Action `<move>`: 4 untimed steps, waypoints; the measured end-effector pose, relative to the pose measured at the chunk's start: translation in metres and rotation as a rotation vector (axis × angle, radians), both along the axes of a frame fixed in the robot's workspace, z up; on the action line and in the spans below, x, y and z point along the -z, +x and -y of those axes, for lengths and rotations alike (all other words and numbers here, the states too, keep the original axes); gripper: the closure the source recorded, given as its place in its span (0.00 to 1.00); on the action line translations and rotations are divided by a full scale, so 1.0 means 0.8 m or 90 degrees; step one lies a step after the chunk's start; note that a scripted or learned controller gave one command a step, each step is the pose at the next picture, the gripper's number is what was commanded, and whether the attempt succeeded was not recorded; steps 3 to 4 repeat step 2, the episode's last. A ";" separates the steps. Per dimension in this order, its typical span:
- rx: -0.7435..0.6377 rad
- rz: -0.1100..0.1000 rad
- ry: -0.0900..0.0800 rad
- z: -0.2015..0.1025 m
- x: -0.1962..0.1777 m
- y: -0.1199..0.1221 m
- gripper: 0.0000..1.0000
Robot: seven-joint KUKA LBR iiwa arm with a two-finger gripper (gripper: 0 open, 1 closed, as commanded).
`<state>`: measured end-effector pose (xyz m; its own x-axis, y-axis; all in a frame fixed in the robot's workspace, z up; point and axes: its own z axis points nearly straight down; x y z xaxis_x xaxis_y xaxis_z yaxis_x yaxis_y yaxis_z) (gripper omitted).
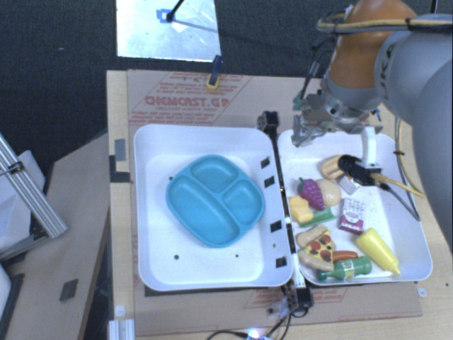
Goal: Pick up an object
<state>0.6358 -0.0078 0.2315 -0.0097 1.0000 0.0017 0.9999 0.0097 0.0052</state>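
Observation:
My gripper [303,134] hangs over the far left corner of the right bin [409,227], with nothing seen in it. The toy food lies nearer the camera. A bunch of purple grapes [310,192] sits beside a pale roll [330,190], and a tan bun [330,166] lies just behind them. Lower down are a yellow wedge [299,209], a pizza slice [318,247], a red and white box [351,215], a yellow bottle [377,251] and a green bottle [347,268].
The left bin [146,211] holds a blue divided plate [214,199]. A ridge with black clips [277,190] separates the two bins. The grey arm with its orange band [368,41] looms over the right bin's far side. A shiny panel [167,18] lies beyond the bench.

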 end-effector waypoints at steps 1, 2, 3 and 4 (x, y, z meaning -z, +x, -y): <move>0.006 -0.002 -0.002 0.013 0.013 -0.005 1.00; 0.003 -0.001 -0.001 0.014 -0.004 0.004 1.00; 0.003 -0.001 -0.001 0.014 -0.004 0.004 1.00; 0.003 -0.001 -0.001 0.014 -0.004 0.004 1.00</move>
